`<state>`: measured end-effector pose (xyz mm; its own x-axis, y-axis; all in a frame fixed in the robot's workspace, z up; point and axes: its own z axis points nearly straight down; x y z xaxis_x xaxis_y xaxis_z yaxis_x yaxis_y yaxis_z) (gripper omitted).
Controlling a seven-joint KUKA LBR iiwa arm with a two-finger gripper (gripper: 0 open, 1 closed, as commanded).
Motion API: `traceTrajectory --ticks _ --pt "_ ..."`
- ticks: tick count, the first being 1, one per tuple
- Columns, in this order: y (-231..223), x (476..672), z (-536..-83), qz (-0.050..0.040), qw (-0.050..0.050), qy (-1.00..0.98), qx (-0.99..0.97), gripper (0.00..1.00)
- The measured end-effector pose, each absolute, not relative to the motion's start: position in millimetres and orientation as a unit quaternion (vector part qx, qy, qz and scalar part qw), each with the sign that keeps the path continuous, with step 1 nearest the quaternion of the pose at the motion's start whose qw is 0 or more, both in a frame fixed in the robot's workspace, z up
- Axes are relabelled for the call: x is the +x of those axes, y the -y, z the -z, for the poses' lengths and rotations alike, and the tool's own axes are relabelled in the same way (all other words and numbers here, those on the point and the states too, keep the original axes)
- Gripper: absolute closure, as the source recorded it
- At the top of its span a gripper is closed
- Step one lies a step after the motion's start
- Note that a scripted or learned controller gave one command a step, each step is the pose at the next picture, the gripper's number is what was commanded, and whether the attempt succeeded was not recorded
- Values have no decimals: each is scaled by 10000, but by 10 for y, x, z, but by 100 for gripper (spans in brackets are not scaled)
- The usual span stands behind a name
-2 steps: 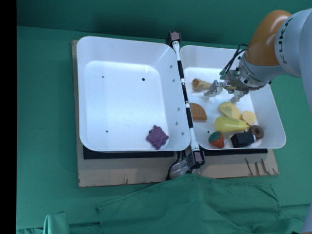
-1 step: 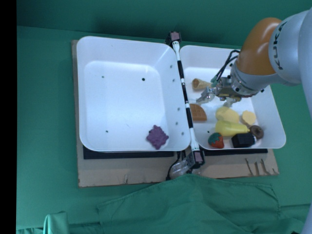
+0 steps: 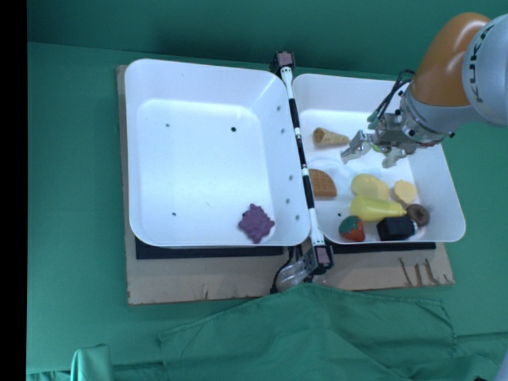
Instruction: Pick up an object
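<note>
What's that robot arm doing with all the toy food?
The arm reaches in from the right, and its gripper hangs over the right bin. It has nothing in it yet. Below it lie small toys: a cone, a waffle, a yellow pear, a strawberry, a black block and a donut. The left bin holds a purple toy. It's trying to pick one up.

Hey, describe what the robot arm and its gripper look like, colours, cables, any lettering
The arm is grey with a rounded orange band above the wrist and dark KUKA lettering on the grey link. Thin black cables loop down to a metallic wrist section. The gripper is small, silver-grey, with two pale fingers.
</note>
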<state>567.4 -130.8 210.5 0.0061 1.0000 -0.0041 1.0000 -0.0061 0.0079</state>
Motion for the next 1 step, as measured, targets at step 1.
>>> traceTrajectory --ticks 1 --pt "1109 5785 -1836 -12 51 -7061 7081 0"
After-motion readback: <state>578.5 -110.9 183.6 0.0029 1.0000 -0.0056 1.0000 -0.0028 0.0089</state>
